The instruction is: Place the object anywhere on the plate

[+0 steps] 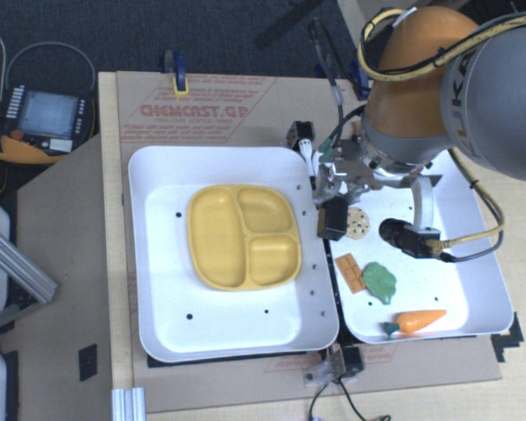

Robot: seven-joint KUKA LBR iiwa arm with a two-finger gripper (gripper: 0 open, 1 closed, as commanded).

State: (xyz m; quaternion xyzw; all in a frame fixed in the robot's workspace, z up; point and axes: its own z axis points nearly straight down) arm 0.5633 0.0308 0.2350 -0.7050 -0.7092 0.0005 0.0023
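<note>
Bench: dark carpet around a brown cardboard-topped bench; two shallow white bins sit side by side on it, so pick side and place side stay separate.
Left bin: left bin, centre of frame, holds the yellow plate. The plate has three compartments, none of them bearing anything, and lies flat in the middle of the bin, well clear of the walls; any compartment should serve as target.
Right bin: right bin, right of frame, holds the loose objects, all in its lower left part.
Objects: speckled cookie nearest the gripper; orange cracker below it, close to the bin's left wall; green leafy piece touching or just beside the cracker; carrot at lower right, lying on its side.
Arm: grey with orange band, enters from upper right and covers much of the right bin's upper half.
Gripper: gripper hangs over the seam between the two bins, just left of the cookie. Cannot tell if the claw is released or clenched; the dark tip hides it from this angle.
Task object: judged to be the cookie by nearness alone. It lies on the right bin floor, not on the plate.
Status: placement not yet done.
Risk: the bin walls under the gripper could foul a low approach.
</note>
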